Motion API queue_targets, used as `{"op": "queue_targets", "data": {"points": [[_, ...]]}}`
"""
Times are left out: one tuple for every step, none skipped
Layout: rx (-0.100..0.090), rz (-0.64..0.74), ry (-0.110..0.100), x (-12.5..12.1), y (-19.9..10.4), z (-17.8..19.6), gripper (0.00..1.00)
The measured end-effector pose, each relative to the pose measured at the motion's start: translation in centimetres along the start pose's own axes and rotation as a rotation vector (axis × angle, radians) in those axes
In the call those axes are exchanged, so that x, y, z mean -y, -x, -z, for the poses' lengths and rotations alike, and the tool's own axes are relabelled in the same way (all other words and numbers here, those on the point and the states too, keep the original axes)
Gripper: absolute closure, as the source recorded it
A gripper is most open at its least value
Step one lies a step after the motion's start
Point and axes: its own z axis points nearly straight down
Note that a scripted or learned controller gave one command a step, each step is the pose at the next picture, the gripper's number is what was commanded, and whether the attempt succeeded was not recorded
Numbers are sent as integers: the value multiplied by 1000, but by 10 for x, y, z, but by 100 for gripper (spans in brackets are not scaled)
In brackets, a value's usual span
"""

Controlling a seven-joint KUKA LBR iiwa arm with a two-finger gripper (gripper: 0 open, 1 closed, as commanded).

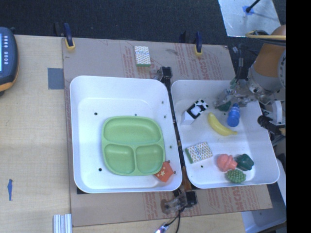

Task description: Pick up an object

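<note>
A: While the gripper (232,97) is lowered over the blue bottle (233,116) in the right bin (262,178), finger spread cannot be told.
B: Noted. The banana (219,125) lies just beside; it could be nudged, or the bottle missed.

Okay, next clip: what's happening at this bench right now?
A grey robot arm reaches in from the right, its gripper low over the far end of the right bin, just above a blue bottle-like object. Whether it has hold of anything cannot be told. A banana, a black-and-white toy, a patterned block and pink and green toys lie nearby. The left bin holds a green divided plate and an orange item.
</note>
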Motion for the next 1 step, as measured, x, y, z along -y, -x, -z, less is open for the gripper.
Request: {"op": "queue_targets", "data": {"points": [[6, 3, 8, -1, 1, 16, 100]]}}
